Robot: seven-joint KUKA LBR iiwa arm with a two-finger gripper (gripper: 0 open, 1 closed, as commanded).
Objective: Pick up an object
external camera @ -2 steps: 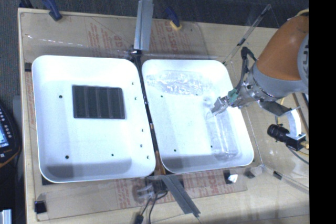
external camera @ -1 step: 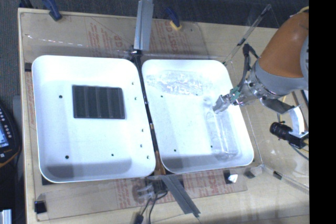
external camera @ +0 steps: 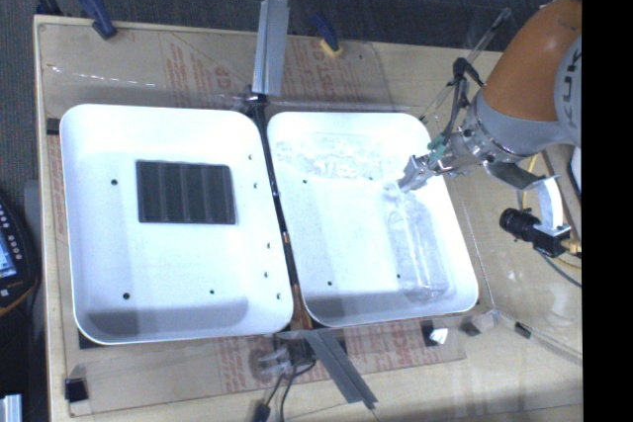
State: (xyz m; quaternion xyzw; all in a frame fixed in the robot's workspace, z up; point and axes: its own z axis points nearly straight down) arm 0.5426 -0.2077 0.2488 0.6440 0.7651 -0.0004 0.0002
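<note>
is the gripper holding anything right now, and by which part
Cannot be told. The gripper is at the top end of a clear bottle lying in the right bin, but a grip isn't visible.

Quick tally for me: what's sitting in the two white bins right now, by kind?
Dark ribbed rectangular block, left white bin: 1
Clear plastic bottle, lying along the right side of the right white bin: 1
Total: 2
The gripper hovers by the bottle's upper end.

Two white bins (external camera: 99,128), one dark grille (external camera: 186,192).
</note>
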